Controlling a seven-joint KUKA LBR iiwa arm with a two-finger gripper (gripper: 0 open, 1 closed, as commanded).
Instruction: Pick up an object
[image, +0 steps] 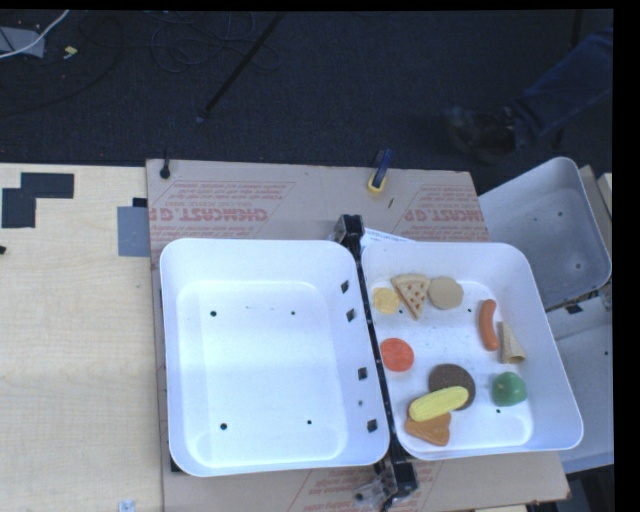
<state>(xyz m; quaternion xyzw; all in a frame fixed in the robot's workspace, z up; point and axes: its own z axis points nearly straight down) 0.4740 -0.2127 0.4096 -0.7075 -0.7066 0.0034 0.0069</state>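
The right bin (545, 330) holds several toy food pieces. Along its back lie a small yellow round piece (386, 300), a tan pizza wedge (411, 293) and a beige round piece (445, 293). An orange sausage (488, 324) lies beside a tan cone (511, 343). A red-orange disc (397, 355) rests near the divider. At the front, a yellow corn cob (438, 402) lies across a dark brown disc (455, 379), with an orange wedge (430, 430) below it. A green ball (508, 389) sits to the right.
The left bin (190, 290) is bare white inside. Both bins rest on a cardboard sheet (260, 205) on the light wooden bench. A grey metal panel (555, 225) stands at the right. A blue-and-yellow clip (379, 173) sits on the cardboard's back edge.
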